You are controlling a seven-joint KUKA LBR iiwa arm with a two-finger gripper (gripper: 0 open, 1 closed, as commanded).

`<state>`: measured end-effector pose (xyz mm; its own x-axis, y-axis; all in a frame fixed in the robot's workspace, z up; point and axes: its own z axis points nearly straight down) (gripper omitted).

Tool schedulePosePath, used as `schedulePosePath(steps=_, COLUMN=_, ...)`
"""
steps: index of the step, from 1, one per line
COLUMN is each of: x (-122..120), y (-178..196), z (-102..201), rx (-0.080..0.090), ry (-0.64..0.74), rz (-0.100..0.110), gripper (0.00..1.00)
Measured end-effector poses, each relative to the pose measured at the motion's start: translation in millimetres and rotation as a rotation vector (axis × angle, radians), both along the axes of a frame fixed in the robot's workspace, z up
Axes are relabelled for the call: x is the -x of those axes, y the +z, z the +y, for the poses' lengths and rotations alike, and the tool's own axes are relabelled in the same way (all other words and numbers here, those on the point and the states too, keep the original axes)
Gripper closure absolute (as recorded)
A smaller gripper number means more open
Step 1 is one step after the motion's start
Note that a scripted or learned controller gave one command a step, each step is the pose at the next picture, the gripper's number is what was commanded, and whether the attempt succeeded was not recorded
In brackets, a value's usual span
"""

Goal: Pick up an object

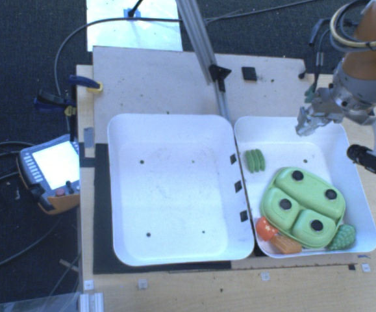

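The right bin (pixel 285 149) holds a large light-green block with three black dots (pixel 303 206), a small dark-green ribbed piece (pixel 255 160) near its left wall, an orange-red toy (pixel 273 236) at the front, and a bumpy green piece (pixel 343 237) in the front right corner. My gripper (pixel 306 123) hangs over the bin's back edge, above and behind the green block, well apart from every object. Nothing shows between its tips.
The left bin (pixel 168 187) sits beside the right one, with black clips (pixel 238 186) along the shared wall. A slanted metal pole (pixel 200 41) crosses the back board. A handheld pendant (pixel 50 172) and cables lie on the floor at left.
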<state>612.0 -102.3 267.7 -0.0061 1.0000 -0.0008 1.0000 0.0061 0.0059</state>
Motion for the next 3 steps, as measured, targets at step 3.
schedulePosePath(steps=3, x=32.0, y=-36.8, z=158.1, rx=-0.002, ry=0.004, rz=0.005, gripper=1.00)
